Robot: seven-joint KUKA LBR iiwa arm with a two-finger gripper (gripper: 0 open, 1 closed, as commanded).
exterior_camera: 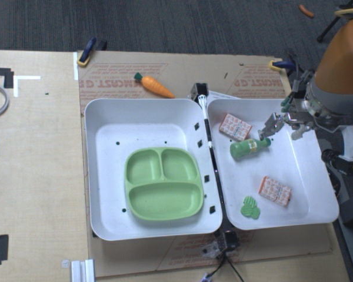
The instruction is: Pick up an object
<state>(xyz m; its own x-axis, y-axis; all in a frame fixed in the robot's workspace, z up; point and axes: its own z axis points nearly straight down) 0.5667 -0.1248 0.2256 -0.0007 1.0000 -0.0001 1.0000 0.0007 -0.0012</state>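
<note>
We see our gripper point(275, 126) spread open with nothing between its fingers, just right of the green bottle point(250, 148) lying in the right bin point(317, 175), and we judge the round bottle could roll away sideways if nudged.

A green divided plate point(163, 184) lies in the left bin point(100, 157). A toy carrot point(155, 85) rests on the cardboard point(123, 78) behind it, on the desk point(35, 175).
</note>
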